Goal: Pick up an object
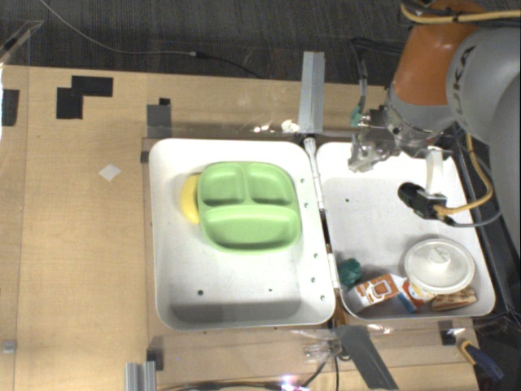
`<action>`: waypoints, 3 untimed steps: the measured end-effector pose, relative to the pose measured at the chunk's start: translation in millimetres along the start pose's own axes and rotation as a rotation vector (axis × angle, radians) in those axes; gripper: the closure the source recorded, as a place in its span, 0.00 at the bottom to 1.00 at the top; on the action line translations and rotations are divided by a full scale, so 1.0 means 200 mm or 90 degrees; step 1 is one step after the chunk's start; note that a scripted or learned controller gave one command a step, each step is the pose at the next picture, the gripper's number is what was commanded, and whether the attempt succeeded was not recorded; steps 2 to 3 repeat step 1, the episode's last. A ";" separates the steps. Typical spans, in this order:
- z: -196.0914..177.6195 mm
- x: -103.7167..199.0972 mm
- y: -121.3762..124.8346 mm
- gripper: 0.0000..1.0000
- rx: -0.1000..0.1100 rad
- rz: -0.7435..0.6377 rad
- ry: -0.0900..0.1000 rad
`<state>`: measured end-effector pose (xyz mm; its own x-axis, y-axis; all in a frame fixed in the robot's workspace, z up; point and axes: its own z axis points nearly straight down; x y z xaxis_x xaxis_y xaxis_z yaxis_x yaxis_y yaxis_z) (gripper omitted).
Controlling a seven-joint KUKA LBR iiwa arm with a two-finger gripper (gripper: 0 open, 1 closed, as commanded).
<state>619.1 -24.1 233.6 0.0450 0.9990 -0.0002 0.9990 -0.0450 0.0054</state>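
My gripper hangs over the far left corner of the right bin, with nothing visibly in it. Along that bin's near edge lie a round white lidded cup, an orange-brown carton, a small teal object and a brown flat item. All of them sit well nearer the front than the gripper. In the left bin a green divided plate rests partly over a yellow object.
The grey arm with its orange band reaches in from the upper right. A black cable fitting hangs over the right bin's right side. A metal divider post stands between the bins at the back.
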 end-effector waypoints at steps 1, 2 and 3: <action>0.25 -0.10 -0.46 1.00 0.003 0.042 0.000; 0.25 -0.10 -0.46 1.00 0.003 0.042 0.000; 0.25 -0.10 -0.46 1.00 0.003 0.042 0.000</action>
